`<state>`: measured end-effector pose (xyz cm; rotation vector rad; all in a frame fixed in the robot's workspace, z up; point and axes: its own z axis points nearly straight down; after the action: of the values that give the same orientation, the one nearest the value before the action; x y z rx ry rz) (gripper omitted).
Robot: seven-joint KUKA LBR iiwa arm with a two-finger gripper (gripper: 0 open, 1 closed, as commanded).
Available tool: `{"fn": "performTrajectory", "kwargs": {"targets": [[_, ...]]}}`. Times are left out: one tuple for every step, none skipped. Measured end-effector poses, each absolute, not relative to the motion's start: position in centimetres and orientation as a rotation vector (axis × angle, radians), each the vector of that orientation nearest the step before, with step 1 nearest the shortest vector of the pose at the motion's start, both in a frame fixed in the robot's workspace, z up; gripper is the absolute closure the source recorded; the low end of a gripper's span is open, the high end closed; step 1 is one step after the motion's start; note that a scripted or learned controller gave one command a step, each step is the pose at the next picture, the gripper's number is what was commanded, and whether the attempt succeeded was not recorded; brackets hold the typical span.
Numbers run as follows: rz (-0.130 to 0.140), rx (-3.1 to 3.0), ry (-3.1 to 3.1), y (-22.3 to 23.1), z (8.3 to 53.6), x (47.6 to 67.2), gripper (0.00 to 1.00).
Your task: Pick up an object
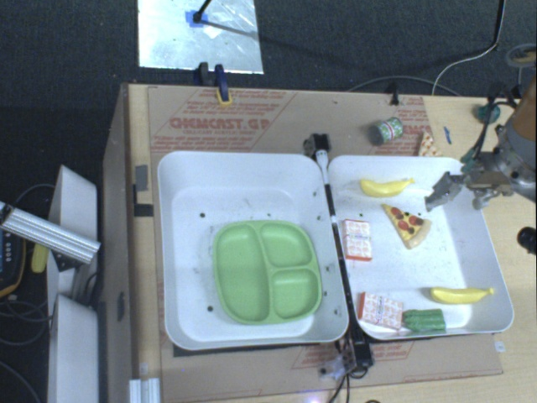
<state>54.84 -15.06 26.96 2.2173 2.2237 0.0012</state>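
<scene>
Fingers [440,195] just right of pizza slice [409,225], apart.

Red lettering on the brown cardboard sheet [226,116] reads "CHEMCAST GP", well left of the jaws. Print on the small cartons is too small to read.

Bench top [252,116] is covered in brown printed board. Dark carpet floor [67,49] is seen behind it, with a shiny metal sheet [200,23] laid flat. White cabinet [71,309] is placed just beside the bench.
</scene>
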Motion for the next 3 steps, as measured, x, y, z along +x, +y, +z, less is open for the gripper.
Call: {"fn": "performTrajectory", "kwargs": {"targets": [[-0.001, 2.219, 2.225, -15.6, 17.2, 58.6, 0.0], [-0.001, 2.218, 2.225, -15.9, 10.5, 60.1, 0.0], [0.012, 2.207, 2.213, -15.7, 9.0, 59.2, 0.0]]}}
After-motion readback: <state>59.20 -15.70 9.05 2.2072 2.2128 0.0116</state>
